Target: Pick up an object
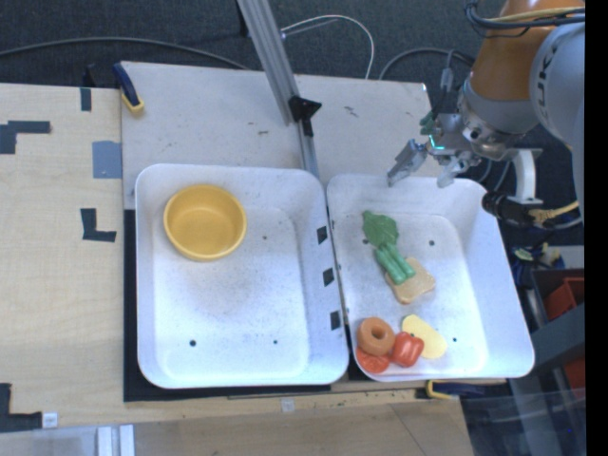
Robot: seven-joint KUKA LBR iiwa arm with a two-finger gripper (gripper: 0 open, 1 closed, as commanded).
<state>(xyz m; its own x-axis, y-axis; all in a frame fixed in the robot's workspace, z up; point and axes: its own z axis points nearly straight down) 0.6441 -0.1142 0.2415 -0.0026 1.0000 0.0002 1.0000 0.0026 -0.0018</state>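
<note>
My gripper [421,168] hangs over the far rim of the right bin [494,283], its two fingers spread apart with nothing between them. Below it in that bin lie a green broccoli-like toy [384,237] and a tan bread slice [415,285]. At the bin's near edge sit a brown doughnut [376,334], a red pepper [407,349] and a yellow piece [427,334]. A yellow bowl [204,220] stands in the left bin [237,340], at its far left.
A slanted metal pole [275,55] rises from behind the bins, ending at a black clamp [303,108]. Cables loop on the board behind the right bin. A blue and yellow clamp [127,87] sits at the board's far left corner.
</note>
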